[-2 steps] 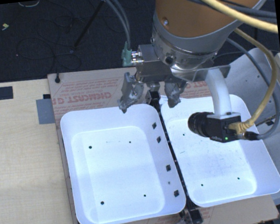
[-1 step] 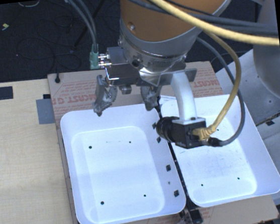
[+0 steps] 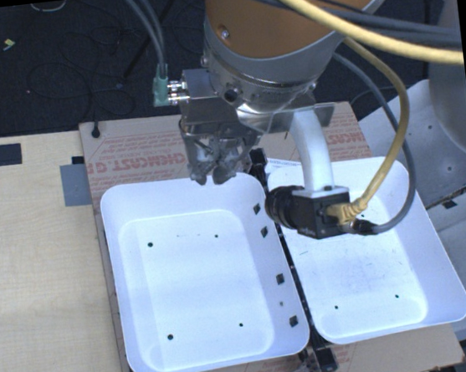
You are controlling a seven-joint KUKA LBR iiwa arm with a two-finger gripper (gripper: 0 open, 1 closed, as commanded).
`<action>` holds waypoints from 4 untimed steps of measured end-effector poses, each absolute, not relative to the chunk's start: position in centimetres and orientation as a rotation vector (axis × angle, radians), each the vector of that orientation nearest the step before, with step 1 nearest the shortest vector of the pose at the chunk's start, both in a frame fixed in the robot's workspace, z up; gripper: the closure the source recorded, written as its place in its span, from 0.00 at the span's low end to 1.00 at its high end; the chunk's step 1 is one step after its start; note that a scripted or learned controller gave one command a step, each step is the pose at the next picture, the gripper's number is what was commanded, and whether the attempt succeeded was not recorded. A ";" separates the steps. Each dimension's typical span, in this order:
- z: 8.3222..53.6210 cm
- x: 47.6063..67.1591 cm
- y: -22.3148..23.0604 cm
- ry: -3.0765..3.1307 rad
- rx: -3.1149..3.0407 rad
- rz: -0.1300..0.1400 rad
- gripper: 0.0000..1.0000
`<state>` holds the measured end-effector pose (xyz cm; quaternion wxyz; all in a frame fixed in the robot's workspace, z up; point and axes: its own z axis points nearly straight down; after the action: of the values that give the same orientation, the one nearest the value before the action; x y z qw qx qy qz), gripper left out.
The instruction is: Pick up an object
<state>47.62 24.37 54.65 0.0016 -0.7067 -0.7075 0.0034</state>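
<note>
The arm (image 3: 298,30) reaches in from the right and hangs over the far edge of the bins, its broad orange band filling the top of the view and the grey wrist below it. The gripper (image 3: 216,168) points downward at the far rim of the left bin (image 3: 130,236), close to that bin's far right corner. Its fingers appear as a dark, blurred cluster, and whether they are apart or together cannot be told; nothing can be made out between them. A white bracket carrying a black camera unit (image 3: 312,209) hangs from the wrist over the far left part of the right bin (image 3: 430,283), with a yellow cable (image 3: 393,153) looping out to the right. No loose object to pick up can be made out in either bin. Both bins rest on a cardboard sheet (image 3: 136,155) on the pale wooden tabletop (image 3: 35,289).
</note>
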 end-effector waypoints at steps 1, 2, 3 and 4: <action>38.6 51.2 24.0 -2.216 -2.217 0.033 1.00; 29.9 55.1 24.3 -2.218 -2.219 0.021 1.00; 41.8 57.4 24.3 -2.222 -2.227 -0.014 1.00; 32.9 62.7 24.3 -2.217 -2.221 0.016 1.00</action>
<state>62.68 24.30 32.87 0.0015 -0.7078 -0.7064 0.0051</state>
